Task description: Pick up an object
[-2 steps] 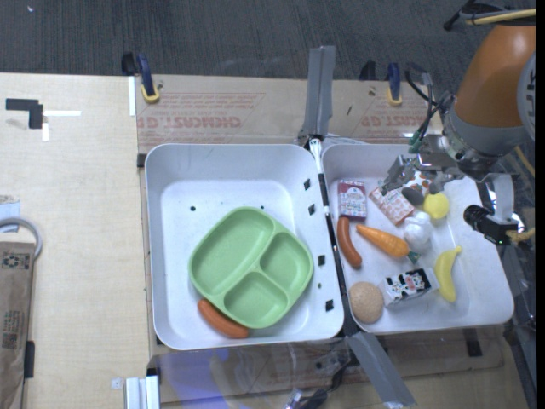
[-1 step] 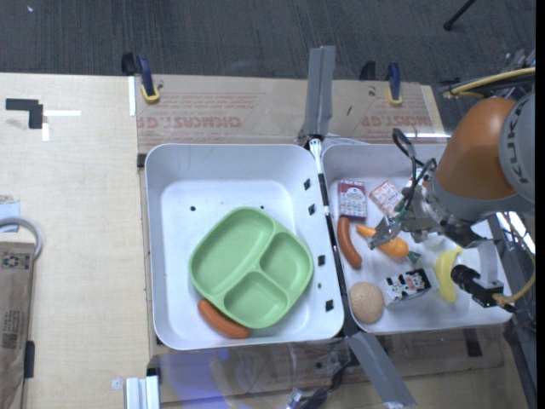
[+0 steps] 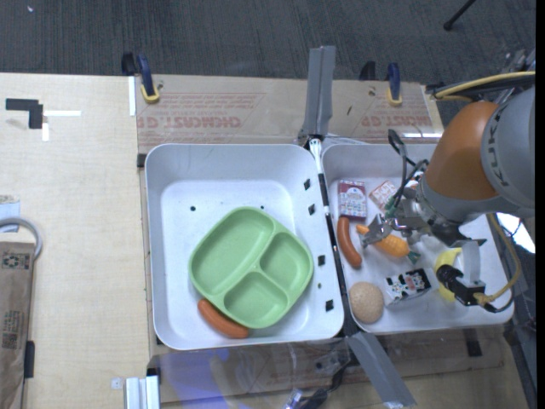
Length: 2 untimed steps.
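Left bin [image 3: 170, 228]: room round green tray [image 3: 251, 267]; right bin [image 3: 502, 313] crowded (sausage [image 3: 348, 241], egg [image 3: 367, 302]).

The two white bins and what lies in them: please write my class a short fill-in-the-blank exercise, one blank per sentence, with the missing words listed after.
1. The light green divided plastic plate lies in the ___ bin.
2. The plate has ___ compartments.
3. The tan, speckled egg-shaped object lies in the ___ bin.
4. The gripper hangs over the ___ bin.

Missing words: left; three; right; right
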### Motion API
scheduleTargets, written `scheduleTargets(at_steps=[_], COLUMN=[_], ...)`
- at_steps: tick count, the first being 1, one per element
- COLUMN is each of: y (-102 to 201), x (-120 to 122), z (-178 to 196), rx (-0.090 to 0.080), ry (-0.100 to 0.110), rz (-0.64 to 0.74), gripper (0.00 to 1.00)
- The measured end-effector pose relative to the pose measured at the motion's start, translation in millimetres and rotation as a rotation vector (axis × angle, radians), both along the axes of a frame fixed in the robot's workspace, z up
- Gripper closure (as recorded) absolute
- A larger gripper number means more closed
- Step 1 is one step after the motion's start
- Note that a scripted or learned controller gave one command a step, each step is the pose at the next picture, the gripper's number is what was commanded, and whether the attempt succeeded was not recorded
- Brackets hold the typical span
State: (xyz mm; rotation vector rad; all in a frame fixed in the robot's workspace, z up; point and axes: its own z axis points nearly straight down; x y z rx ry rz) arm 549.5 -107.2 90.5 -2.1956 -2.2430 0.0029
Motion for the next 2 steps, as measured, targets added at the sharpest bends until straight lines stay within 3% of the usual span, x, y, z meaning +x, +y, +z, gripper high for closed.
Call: scheduleTargets(at_steps=[1, 2], y=[-1, 52], x=[0, -18], z=[9, 100], rx=[0.000, -0.003], ry=[0.001, 0.000], rz=[-0.004, -0.489], gripper=[1.00, 1.00])
